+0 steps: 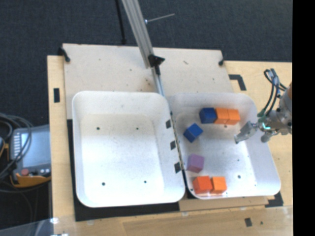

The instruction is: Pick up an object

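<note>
Right bin (261,181) holds blue, orange, purple blocks (196,162); gripper (253,132) jaws apparently open.

This looks like a robotics lab or test cell. A plywood table (206,63) carries two shallow white bins (78,107), with plain coloured blocks (208,115) in the right one, and stands on dark carpet (49,18). An aluminium strut (138,26) rises from the far side between the bins, loose cables (272,90) hang at the right, and a handheld control pendant (30,156) lies at the left.
</note>
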Robot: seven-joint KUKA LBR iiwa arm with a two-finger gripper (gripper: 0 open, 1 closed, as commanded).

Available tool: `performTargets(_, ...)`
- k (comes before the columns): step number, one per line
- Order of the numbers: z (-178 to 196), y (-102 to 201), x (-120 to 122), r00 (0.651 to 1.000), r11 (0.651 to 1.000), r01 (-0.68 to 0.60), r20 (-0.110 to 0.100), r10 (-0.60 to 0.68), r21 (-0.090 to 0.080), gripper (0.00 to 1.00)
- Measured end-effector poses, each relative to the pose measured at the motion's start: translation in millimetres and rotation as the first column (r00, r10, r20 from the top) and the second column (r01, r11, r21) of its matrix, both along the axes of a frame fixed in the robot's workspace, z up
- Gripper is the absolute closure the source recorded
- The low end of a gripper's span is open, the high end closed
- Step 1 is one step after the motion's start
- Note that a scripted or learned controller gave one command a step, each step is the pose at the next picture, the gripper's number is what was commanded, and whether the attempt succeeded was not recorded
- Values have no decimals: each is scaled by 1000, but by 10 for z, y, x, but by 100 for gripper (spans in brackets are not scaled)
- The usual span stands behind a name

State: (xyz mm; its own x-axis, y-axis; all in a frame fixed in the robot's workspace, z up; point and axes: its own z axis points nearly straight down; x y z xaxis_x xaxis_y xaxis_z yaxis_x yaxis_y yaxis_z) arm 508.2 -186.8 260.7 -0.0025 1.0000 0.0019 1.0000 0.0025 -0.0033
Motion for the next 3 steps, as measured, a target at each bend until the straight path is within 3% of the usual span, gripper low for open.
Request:
performTargets(1, 22, 0, 9, 1000, 1000, 1, 5, -1, -1, 0)
performTargets(2, -495, -6, -66, 1000, 1000, 3, 0, -3, -3, 0)
performTargets(3, -1061, 2, 20, 1000, 1000, 6, -1, -6, -2, 0)
